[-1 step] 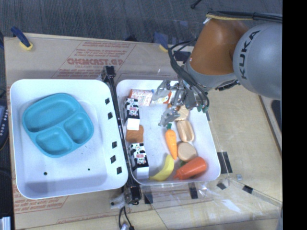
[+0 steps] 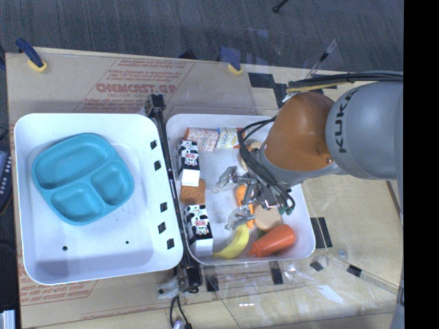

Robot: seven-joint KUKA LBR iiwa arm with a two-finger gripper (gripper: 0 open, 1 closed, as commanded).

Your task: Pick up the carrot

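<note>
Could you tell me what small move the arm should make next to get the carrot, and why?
Probably a short, straight descent. The gripper hangs over the right bin with the carrot showing as a thin orange strip between its fingers, so it looks roughly lined up. The banana and the larger orange piece lie close by, nearer the front wall, so sideways drift seems risky.

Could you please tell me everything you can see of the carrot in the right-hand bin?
The carrot is a plump orange-red piece with a smooth, plastic-looking skin, lying on its side near the front right corner of the right bin. Its thick end points toward the bin's right wall, and its narrower end meets the yellow banana. A pale tan piece sits against its upper edge. The tool hangs just above and left of it.
</note>
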